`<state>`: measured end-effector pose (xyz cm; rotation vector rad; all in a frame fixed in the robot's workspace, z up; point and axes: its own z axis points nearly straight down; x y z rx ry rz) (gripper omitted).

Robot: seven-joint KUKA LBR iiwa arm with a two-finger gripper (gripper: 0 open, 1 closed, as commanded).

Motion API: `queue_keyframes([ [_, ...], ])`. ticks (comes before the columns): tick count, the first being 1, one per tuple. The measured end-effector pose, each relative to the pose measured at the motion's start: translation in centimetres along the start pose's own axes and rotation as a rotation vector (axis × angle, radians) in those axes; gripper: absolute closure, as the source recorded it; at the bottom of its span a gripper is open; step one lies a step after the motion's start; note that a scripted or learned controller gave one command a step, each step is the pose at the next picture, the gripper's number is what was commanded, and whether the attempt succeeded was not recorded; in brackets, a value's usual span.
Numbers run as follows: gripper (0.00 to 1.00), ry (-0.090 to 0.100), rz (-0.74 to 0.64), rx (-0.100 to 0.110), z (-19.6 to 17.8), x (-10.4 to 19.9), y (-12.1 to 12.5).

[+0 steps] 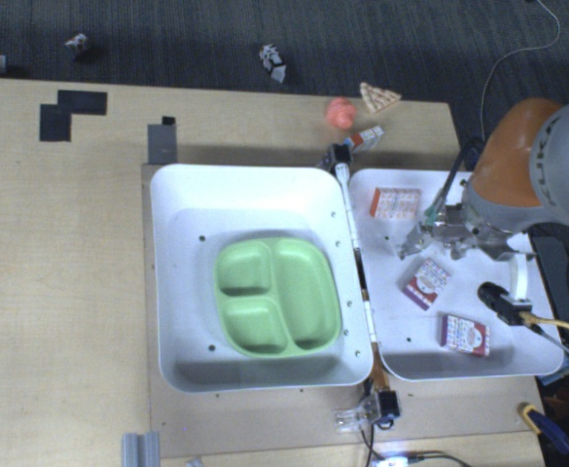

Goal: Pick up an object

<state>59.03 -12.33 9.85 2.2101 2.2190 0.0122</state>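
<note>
- Hovering over the right bin (pixel 547 358), the gripper (pixel 428 237) sits just above a small red-and-white packet (pixel 427 282). Honestly can't tell if it's clenched or released from this angle.
- That packet lies flat mid-bin, between a similar one (pixel 394 203) near the back wall and another (pixel 464 335) toward the front.
- My guess: light, thin, a bit slick, probably crushable.
- Its long axis runs diagonally, upper right to lower left, so I'd pinch across the short sides.

Glossy plastic tray (pixel 276 295), seemingly matt wooden bench (pixel 60 290).
</note>
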Motion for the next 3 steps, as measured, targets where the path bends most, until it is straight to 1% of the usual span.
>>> queue_keyframes([
  [1,0.0,0.0,0.003,0.003,1.0,3.6,-7.3],
  [2,1.0,0.0,0.001,-0.001,0.0,3.7,-7.1],
  [3,1.0,0.003,-0.001,0.007,-8.7,10.0,-0.5],
])
